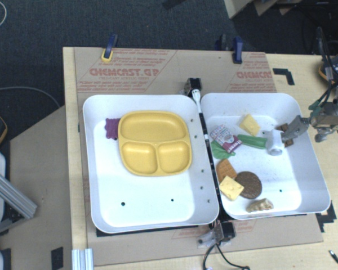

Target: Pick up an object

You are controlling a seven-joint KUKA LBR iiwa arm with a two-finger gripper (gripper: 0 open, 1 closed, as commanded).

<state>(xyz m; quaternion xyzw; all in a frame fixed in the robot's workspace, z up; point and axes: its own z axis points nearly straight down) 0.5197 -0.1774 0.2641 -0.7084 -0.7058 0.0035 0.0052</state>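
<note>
Pincer point(277, 142) sat low in the right bin point(310, 176), near its far right side; fingers' state: can't tell. Nothing visibly held. Closest candidates: green piece point(249, 142) just left of it, yellow cheese wedge point(249, 124) near. Brown cookie point(249, 183), yellow block point(231, 188) and tan piece point(259, 205) lay further forward, packet point(225, 136) by the divider. Risks, judged: fingertips landing on bare floor between items, or nudging the green piece away. Left bin point(101, 167) held yellow tray point(155, 142), purple item point(111, 128).
</note>
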